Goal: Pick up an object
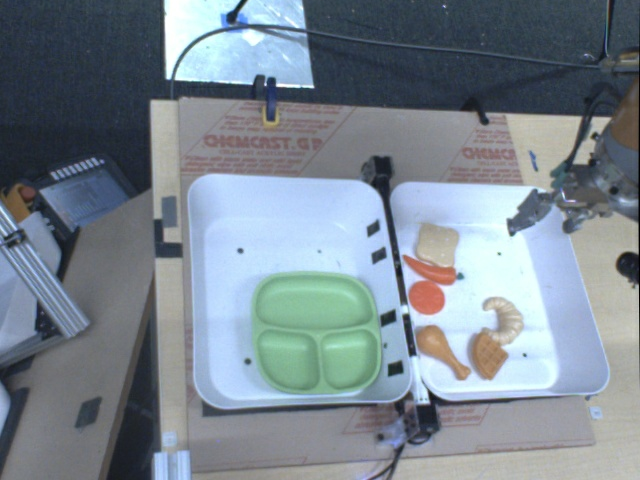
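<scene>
A: Holdings, largest first?

B: Green tray (316, 331), left bin (215, 208), front edge. Right bin (585, 368): bread slice (437, 242), drumstick (441, 350), tomato slice (427, 297).

A: Gripper (540, 211)?

B: Right bin's back right corner; spread unclear, nothing held. Advise descending squarely over one isolated piece.

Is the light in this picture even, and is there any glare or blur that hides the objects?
In the camera view, light is soft and even over both bins; the green tray casts almost no shadow. Strong glare sits on the shiny metal sheet at the top. The toy foods, like the drumstick, are a little soft but readable. The gripper at the right bin's edge looks slightly blurred.
</scene>
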